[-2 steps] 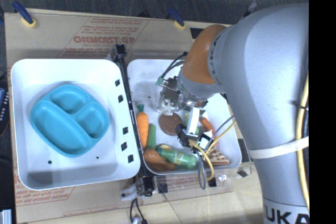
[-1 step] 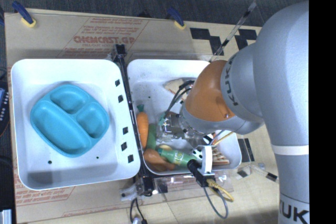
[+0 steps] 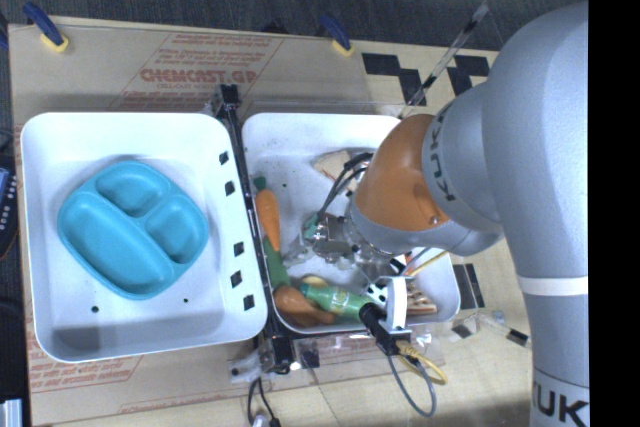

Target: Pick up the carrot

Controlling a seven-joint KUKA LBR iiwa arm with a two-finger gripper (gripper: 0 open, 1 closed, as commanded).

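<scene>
Looking down on the bench, we find the carrot point(image 3: 267, 218) in the right bin point(image 3: 300, 130), lying close along the bin's left wall, at about nine o'clock from the bin's middle. Its orange body runs from twelve to six o'clock, and a green stalk point(image 3: 273, 267) carries on from its lower end toward six. The arm point(image 3: 520, 165) reaches in from three o'clock, its orange band point(image 3: 395, 187) hanging over the middle of that bin. We see the gripper point(image 3: 323, 236) below the band, at three o'clock from the carrot, near it but apart, with bare white floor between them. We cannot tell whether the gripper is wide or narrow, since the wrist hides most of it. Nothing shows in its grasp.

At six o'clock in the same bin a green bottle point(image 3: 335, 298) lies on its side, with a brown rounded thing point(image 3: 297, 305) just beside it at its nine o'clock. A pale beige thing point(image 3: 338, 161) sits at twelve o'clock, partly under the arm. The left bin point(image 3: 40, 215) holds a blue divided plate point(image 3: 130, 227).
</scene>
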